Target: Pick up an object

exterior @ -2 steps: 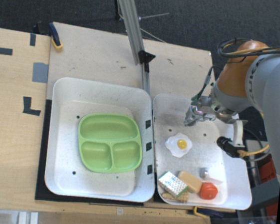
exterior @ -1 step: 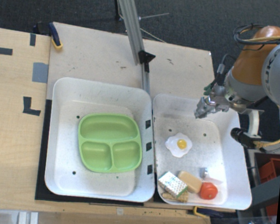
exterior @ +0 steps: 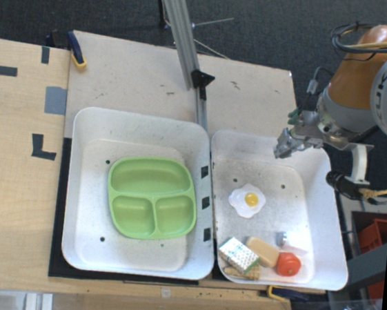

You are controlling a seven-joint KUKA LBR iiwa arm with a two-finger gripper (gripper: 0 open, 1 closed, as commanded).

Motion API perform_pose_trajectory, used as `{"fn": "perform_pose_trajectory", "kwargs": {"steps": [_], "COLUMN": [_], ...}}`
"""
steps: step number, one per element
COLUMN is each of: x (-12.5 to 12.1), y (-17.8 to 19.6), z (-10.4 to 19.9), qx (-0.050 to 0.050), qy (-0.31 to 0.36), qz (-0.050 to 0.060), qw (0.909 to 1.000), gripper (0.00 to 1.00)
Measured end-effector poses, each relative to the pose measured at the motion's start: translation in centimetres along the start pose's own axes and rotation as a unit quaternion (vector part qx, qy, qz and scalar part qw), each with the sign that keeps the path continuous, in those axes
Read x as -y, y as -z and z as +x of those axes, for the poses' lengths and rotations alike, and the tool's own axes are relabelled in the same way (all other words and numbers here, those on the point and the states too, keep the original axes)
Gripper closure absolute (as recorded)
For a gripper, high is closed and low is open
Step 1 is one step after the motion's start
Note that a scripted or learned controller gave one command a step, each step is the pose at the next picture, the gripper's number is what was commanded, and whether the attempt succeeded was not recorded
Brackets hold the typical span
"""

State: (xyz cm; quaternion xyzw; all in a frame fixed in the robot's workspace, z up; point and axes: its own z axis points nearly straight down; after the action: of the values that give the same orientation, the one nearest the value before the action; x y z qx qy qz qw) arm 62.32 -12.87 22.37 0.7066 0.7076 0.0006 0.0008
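Closest to us, along the near wall of the right bin [exterior: 327, 201], sits a small cluster: a green-and-white carton [exterior: 238, 254], a tan block [exterior: 264, 250] just beside it that looks like a wedge of cheese, a red tomato [exterior: 288, 264] touching the block's right end, and a tiny grey piece [exterior: 281, 238] behind them. A fried egg [exterior: 247, 200] lies alone near the middle of the same bin, well apart from the cluster. The left bin [exterior: 84, 173] holds a green divided plate [exterior: 152, 197] lying flat.

The gripper [exterior: 283, 148] hangs over the far edge of the right bin, away from every object. We cannot tell whether it is open or closed; nothing shows beneath it.

We judge all of these to be light toy foods. The egg is flat and thin, so we expect it to be awkward to pinch from above and likely to slide. The tomato is round and smooth and may squirt out of a grip unless taken across its middle. The carton and the block have flat sides and look the surest holds, though they are crowded together.

The carton carries printing, but we cannot read it at this size.
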Motion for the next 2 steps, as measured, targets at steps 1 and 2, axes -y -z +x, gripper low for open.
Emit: {"fn": "perform_pose_trajectory", "kwargs": {"steps": [1, 2], "x": [0.3, 0.9], "y": [-1.0, 0.3], "z": [5.6, 11.3], "qx": [-0.001, -0.001], "qy": [0.002, 0.003], "qz": [0.002, 0.002], "qw": [1.0000, 1.0000], "gripper": [1.00, 1.00]}}
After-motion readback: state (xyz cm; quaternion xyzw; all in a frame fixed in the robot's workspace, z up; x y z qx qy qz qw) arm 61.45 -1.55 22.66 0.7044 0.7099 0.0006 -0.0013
